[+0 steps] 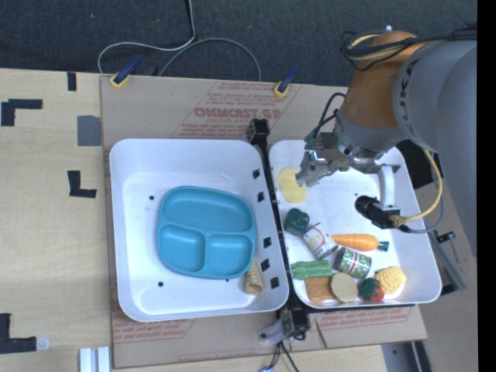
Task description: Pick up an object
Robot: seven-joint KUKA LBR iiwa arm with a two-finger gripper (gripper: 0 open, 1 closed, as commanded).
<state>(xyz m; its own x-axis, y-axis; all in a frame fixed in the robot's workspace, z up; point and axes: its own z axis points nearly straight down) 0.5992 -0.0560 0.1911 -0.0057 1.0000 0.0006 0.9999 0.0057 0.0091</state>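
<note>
Two white bins on the tabletop, and we count one blue divided plate in the left bin. The right bin holds a pale yellow disc near its top-left corner, one carrot, one corn cob. The gripper hovers just beside the disc; we can't tell its fingers' state, too blurry.

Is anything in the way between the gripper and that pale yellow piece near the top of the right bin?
Nothing visible. The gripper hangs right beside the pale yellow piece, at its upper right edge. The green toy and small bottle lie below it, apart.
</note>
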